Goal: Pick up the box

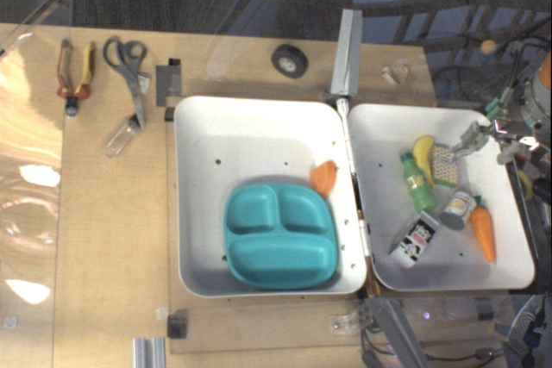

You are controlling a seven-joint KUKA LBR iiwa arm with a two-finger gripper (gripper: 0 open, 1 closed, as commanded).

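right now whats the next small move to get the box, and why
Probably move the claw toward the near edge of the right bin, to above the box. The claw sits by the yellow banana near the bin's far side, while the box lies apart, beyond the green bottle.
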